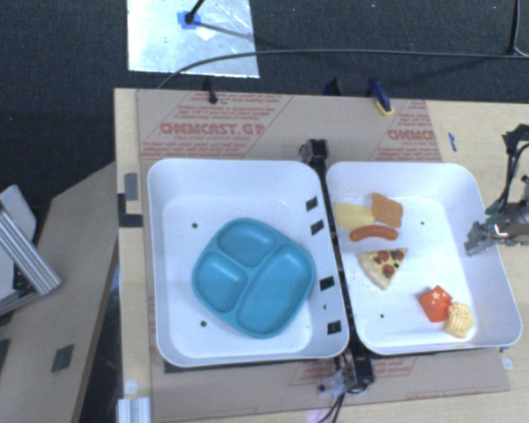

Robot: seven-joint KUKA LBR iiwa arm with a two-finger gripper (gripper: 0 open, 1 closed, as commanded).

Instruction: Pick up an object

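The right white bin (476,192) holds several toy foods. A yellow cheese wedge (353,214), an orange slab (387,209) and a red sausage (373,233) lie at its back left. Below them is a pizza slice (383,265). A red piece (435,303) and a pale yellow piece (459,319) rest near the front right corner. My gripper (487,234) hangs over the bin's right rim, apart from all the foods, with nothing seen in it.
The left white bin (172,192) holds a blue divided plate (253,276). A black divider with clips (326,245) runs between the bins. Cables and a foil sheet (189,25) lie beyond the bench's back edge.
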